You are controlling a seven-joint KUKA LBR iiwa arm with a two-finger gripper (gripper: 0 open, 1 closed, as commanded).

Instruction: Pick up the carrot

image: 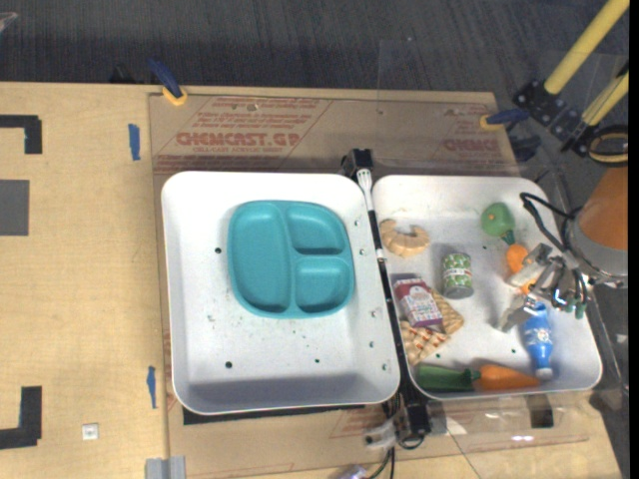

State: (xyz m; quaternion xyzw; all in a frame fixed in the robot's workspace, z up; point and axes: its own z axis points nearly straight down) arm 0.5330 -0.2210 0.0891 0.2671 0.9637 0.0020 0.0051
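Observation:
The carrot [507, 376] lies along the front wall of the right bin [439, 196], its orange body pointing right and its green top [444, 375] pointing left. My gripper [544, 285] hangs over the right side of that bin, above and behind the carrot and apart from it. It sits just over the cap end of a blue bottle [539, 339]. Nothing shows between the gripper and the carrot but the bottle.
The right bin also holds a small orange item [514, 257], a green fruit [496, 218], a green can [456, 272], a purple box [420, 302], a waffle [439, 335] and a pastry ring [404, 238]. A teal divided plate [292, 257] sits in the left bin [200, 347].

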